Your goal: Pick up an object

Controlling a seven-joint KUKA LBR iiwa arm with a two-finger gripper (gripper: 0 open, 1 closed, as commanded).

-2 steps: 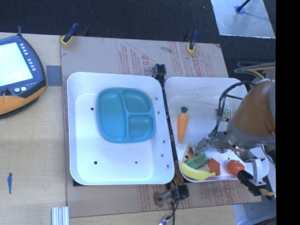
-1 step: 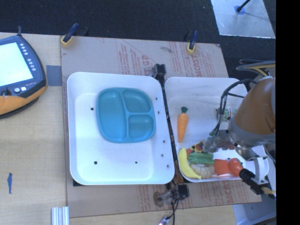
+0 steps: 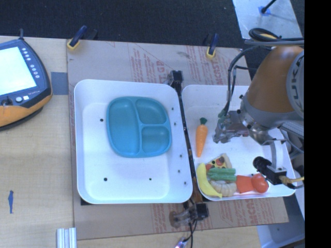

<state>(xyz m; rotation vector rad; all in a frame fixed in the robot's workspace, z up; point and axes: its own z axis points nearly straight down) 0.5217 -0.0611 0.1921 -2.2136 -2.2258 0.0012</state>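
Your pincer [image 3: 223, 132] hangs low over the middle of the right bin [image 3: 207, 94], a dark metal cluster under the grey and orange arm [image 3: 274, 87]. You cannot tell from this slant whether it is open or closed, and nothing shows in its grip.

Just to its left lies the carrot [image 3: 201, 136]: a small orange toy with a green top, lengthwise along the bin's left wall, green end toward the far edge, apart from the pincer.

Toward the bin's near edge you have a heap of toy food touching one another: a pizza slice [image 3: 221, 162] on top, a green bean pod [image 3: 221, 174] below it, a yellow banana [image 3: 206, 182] curving along the near left corner, and a red tomato [image 3: 254, 184] toward the near right corner.

The left bin [image 3: 88, 185] holds a blue divided plate [image 3: 138, 126], set toward its far side.

At the counter's far left edge rests a tablet [image 3: 20, 81] in an orange case.
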